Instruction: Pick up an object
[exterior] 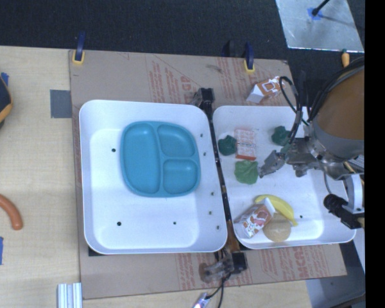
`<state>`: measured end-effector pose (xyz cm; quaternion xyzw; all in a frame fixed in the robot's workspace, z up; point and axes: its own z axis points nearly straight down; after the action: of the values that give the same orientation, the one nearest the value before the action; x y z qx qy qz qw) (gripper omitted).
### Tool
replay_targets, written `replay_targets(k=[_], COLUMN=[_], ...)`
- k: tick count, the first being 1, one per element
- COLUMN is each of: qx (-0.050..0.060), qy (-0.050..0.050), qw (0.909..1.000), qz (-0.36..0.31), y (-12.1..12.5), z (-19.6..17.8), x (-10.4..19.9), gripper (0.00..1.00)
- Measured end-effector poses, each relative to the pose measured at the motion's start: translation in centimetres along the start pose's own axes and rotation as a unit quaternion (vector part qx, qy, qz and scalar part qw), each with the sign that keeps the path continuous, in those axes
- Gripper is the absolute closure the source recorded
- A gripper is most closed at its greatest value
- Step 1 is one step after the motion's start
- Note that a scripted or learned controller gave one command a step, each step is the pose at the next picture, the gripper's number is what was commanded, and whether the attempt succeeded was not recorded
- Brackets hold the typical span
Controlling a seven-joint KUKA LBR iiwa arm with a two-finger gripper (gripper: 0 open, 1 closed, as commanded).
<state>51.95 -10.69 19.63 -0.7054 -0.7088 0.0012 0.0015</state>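
— What do you see, biggest thing first?

— I see the left bin (pixel 96 172), well off to the left of the claw. A blue plate (pixel 159 158) with three parts lies in it. The right bin (pixel 308 233) is the one under the claw. The grey arm (pixel 337 117) comes in from the right.

— And the claw?

— The claw (pixel 271 164) hangs over the middle of the right bin, pointing left. I cannot tell if it is open or closed. I see nothing in it.

— What could it pick up?

— A big green lump (pixel 246 171) sits just left of the claw. A small green lump (pixel 227 145) is up and to the left. A red and white packet (pixel 245 144) lies between them, higher up. Another green bit (pixel 280 134) is just above the claw. Below it lie a yellow banana (pixel 279 206), a snack pack (pixel 253 221) and a tan ball (pixel 277 230), all close together.
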Motion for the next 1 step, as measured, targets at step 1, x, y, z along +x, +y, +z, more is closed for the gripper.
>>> replay_targets(k=[1], qx=[0.0], qy=[-0.001], qw=[1.0], qz=[0.0], y=[5.77], z=[10.53], x=[0.72], gripper=[0.0])
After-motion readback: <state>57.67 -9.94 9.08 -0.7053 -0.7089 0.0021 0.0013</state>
